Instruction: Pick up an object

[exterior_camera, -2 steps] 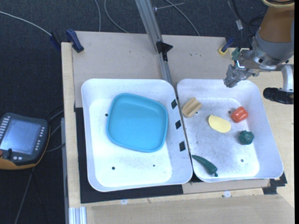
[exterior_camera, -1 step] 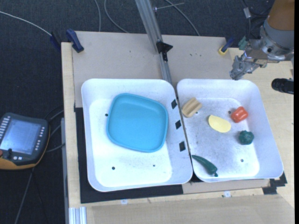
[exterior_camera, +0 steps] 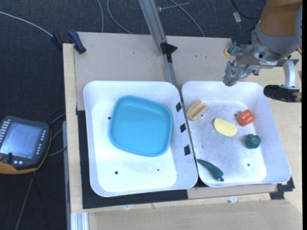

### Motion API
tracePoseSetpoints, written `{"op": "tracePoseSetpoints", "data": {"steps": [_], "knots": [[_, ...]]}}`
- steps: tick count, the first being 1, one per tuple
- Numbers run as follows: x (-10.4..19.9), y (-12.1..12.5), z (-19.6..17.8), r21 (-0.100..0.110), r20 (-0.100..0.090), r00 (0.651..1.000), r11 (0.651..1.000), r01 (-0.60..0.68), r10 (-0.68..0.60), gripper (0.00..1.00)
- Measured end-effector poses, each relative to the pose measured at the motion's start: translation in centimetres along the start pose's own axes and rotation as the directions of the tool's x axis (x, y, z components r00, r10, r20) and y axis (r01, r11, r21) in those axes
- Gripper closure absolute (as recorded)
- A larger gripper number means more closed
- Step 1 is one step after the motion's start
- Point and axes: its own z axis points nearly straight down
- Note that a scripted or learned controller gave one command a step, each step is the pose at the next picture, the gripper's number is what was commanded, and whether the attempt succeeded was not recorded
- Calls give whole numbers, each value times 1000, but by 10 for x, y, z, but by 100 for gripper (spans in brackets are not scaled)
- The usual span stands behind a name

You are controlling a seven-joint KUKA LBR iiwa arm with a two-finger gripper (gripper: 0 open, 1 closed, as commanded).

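The right bin holds several small items: a tan bread piece near its left wall, a yellow oval piece in the middle, a red-orange pepper to its right, a dark green broccoli piece further right, and a green chili near the front wall. My gripper hangs over the back rim of the right bin, above and behind all of these, with nothing seen between its fingers.
The left bin carries a square blue plate. A slanted metal pole rises behind the bins. A blue clamp sits at the bench's back left, and a pendant lies left of the bench.
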Motion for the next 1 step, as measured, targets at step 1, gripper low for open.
{"op": "tracePoseSetpoints", "data": {"steps": [1], "knots": [[42, -4, 4, 0, 0, 1000, 1000, 0, 0, 100]]}}
